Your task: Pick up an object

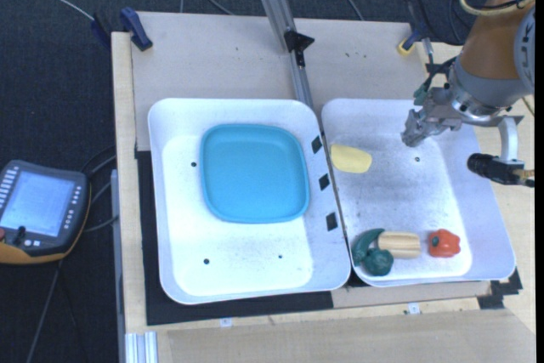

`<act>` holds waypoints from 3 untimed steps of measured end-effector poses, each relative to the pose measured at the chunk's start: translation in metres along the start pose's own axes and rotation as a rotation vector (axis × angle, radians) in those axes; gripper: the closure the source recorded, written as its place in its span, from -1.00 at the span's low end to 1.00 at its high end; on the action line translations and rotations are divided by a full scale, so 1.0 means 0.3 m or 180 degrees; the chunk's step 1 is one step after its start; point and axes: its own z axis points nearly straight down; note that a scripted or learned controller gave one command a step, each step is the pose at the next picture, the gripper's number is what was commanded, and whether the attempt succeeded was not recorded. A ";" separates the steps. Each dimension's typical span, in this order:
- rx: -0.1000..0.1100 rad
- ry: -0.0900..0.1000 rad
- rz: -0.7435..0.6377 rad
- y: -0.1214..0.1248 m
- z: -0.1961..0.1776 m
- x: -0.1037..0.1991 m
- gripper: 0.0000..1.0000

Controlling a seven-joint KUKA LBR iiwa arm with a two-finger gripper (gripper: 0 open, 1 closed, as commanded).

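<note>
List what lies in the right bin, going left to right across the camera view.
Yellow piece, green toy vegetable, tan block, red toy pepper. The gripper hangs above the bin's far right part.

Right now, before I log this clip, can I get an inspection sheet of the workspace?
Surface: wooden bench bearing left bin and right bin, side by side.
Job's things: in the right bin, yellow piece near its left wall; green piece, tan piece and red piece along the near edge.
Clutter: blue plate in the left bin.
Grippers: pincer above the right bin's far end, nothing seen between its fingers.
Cables: several loop over the dark floor beyond the bench.
Surroundings: handheld control pendant on the floor, left.
</note>
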 end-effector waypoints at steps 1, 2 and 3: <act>0.0000 0.0001 0.0000 -0.023 -0.193 0.011 1.00; 0.0001 0.0001 0.0000 0.014 -0.375 0.008 1.00; 0.0017 0.0006 -0.0008 -0.052 -0.337 0.145 1.00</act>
